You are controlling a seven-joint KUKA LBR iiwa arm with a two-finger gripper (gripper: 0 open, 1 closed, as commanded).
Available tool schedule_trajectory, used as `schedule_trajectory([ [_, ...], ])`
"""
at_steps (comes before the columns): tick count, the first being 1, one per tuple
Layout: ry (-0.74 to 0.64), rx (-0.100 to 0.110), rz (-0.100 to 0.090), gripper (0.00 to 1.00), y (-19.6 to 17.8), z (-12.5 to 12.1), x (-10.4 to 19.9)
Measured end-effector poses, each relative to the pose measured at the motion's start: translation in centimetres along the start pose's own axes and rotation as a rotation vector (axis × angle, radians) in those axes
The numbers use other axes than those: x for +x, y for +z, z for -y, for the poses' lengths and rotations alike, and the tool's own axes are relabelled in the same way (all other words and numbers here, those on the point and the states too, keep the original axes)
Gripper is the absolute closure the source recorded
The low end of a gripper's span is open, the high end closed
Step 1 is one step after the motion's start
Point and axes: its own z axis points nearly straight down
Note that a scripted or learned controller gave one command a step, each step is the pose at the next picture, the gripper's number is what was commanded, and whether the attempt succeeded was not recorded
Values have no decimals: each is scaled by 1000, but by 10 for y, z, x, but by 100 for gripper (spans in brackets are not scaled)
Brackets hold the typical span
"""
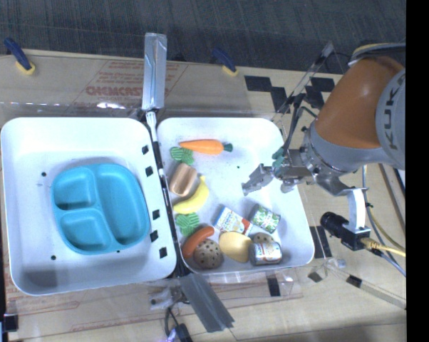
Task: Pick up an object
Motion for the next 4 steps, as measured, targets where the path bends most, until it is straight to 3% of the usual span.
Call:
schedule_trajectory([
  [1,83,12,-2,0,134,-57,-41],
  [2,83,1,0,0,129,-60,-42],
  [3,-14,-2,0,0,161,-23,-48],
  [4,359,-3,-1,0,145,-67,-39],
])
